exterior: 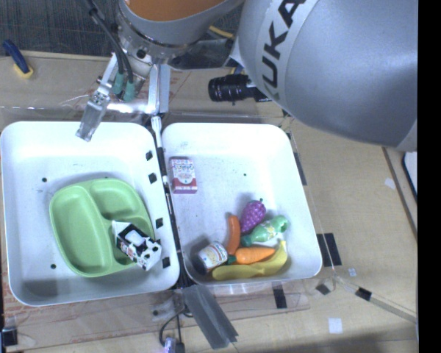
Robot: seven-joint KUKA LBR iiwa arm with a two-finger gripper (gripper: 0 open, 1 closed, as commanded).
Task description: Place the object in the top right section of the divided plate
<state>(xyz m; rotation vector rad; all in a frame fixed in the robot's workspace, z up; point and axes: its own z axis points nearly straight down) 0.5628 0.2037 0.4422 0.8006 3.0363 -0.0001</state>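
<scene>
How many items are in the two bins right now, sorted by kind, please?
Divided plate: 1
Black-and-white carton: 1
Small red-and-white box: 1
Can: 1
Toy fruit and vegetables: 5 (grapes, two carrots, green vegetable, banana)
Total: 9

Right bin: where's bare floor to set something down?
The right bin is bare across its back right, beside the small red carton at the divider. Its front corner is crowded: grapes, carrot, banana, can. In the left bin, the green plate carries a black-and-white carton.
</scene>
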